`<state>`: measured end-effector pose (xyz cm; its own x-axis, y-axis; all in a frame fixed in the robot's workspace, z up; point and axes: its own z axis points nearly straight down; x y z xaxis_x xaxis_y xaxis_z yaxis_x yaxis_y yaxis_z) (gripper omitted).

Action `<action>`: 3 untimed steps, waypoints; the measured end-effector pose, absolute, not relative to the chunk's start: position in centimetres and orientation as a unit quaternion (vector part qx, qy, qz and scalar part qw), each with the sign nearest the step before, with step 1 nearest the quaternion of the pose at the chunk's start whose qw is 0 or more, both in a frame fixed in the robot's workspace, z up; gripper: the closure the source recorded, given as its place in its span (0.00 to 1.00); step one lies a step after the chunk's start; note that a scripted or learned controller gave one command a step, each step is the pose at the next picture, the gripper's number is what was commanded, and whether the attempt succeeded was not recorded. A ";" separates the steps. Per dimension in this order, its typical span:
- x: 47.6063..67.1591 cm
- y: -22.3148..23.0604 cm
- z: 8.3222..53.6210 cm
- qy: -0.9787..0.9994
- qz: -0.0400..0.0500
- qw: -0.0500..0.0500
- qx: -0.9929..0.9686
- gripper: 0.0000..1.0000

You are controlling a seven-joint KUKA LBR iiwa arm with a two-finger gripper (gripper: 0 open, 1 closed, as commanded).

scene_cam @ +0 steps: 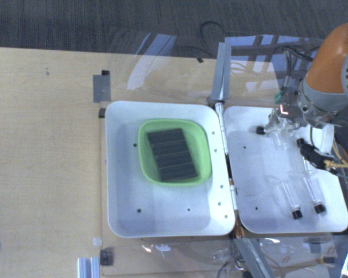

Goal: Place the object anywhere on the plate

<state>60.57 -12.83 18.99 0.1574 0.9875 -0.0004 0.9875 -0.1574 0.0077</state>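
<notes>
Two bins (119, 225) are seen. A dark object (171, 154) is found lying on the green plate (146, 155) in the left bin's middle. The gripper (306, 211), held apart and clamping nothing, hangs near the right bin's near edge. Retreat should be straight up, the plate left unnudged.

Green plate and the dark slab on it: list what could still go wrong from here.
1. The dark ridged slab lies tilted and fills most of the green plate, close to the rim, so a nudge could tip it off.
2. The gripper hangs low over the right bin; a sweep toward the left bin could catch the wall between them.
</notes>
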 end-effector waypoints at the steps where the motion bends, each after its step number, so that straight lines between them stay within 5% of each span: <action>1: 60.6 -12.8 19.0 0.649 0.002 0.003 0.761 0.00; 2: 58.6 -17.8 31.5 0.667 0.003 0.005 0.745 0.00; 3: 53.5 -20.3 41.5 0.656 0.003 0.006 0.755 0.00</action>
